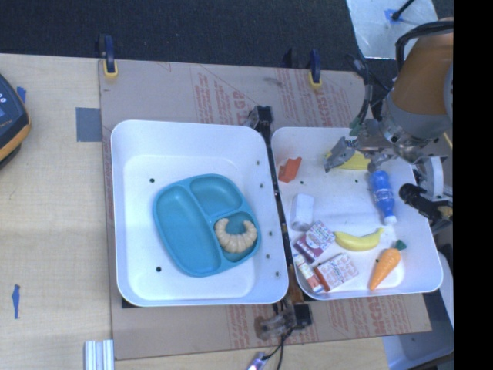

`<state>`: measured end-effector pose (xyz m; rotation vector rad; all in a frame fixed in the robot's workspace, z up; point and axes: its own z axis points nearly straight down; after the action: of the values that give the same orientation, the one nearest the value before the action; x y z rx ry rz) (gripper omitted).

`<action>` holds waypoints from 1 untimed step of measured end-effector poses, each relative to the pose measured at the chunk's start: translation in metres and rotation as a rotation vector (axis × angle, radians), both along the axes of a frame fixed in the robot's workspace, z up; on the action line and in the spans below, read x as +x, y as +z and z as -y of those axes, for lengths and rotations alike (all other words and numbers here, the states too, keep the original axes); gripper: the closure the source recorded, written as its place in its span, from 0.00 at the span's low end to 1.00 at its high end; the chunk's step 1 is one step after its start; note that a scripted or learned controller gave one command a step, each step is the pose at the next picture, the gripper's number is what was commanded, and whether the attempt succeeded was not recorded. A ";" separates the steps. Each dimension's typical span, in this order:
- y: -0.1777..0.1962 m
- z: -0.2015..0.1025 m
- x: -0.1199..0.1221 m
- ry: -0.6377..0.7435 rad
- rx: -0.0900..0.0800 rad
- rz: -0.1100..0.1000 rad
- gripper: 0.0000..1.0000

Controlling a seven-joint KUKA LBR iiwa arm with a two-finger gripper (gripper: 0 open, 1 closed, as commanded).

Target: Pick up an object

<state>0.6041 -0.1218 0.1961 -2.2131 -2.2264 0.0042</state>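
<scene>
My gripper (353, 159) is low over the back of the right bin (420, 284), open, with a yellow object (355, 161) lying between its fingers (336, 159); part of that object is hidden by the hand. Just right of it a blue bottle (381, 195) lies on the bin floor. Further forward are a yellow banana (359, 240), an orange carrot (384, 267), a small orange-red block (290, 169), a white piece (303, 206) and some printed packets (333, 271).
The left bin (139, 284) holds a blue divided plate (189, 230) with a beige ring-shaped toy (236, 234) on it. A black clamp (263, 117) sits between the bins at the back. The arm's wrist (420, 75) fills the upper right.
</scene>
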 end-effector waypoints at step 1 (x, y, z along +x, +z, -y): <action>-0.049 0.091 0.031 -0.005 0.000 0.001 0.00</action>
<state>0.6351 -0.2131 0.1474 -2.2190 -2.2216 0.0041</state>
